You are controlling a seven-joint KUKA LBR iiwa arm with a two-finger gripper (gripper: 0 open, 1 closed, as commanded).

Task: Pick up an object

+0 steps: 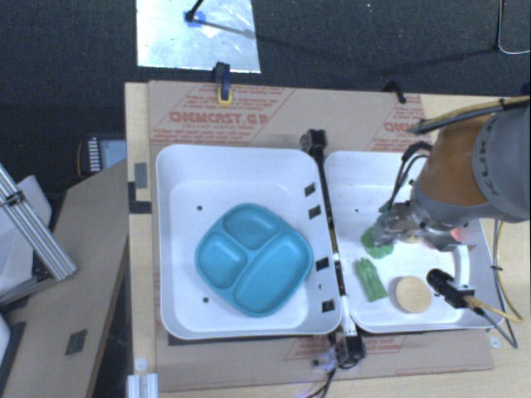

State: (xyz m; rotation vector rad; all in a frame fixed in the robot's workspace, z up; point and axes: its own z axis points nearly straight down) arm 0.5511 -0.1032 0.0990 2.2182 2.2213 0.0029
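In the right bin [357,181] my gripper [387,233] reaches down from the right, right over a round green object [375,245] that peeks out from under it. A green oblong object [371,279] lies just below, toward the front of the bin. A tan round disc [411,294] rests to its right near the front rim. The gripper's tip is hidden by the wrist, and the green round object is partly covered.
The left bin [178,222] holds a blue divided plate [253,258]. A black divider [325,222] runs between the two bins. Cardboard [274,114] lies under both bins.
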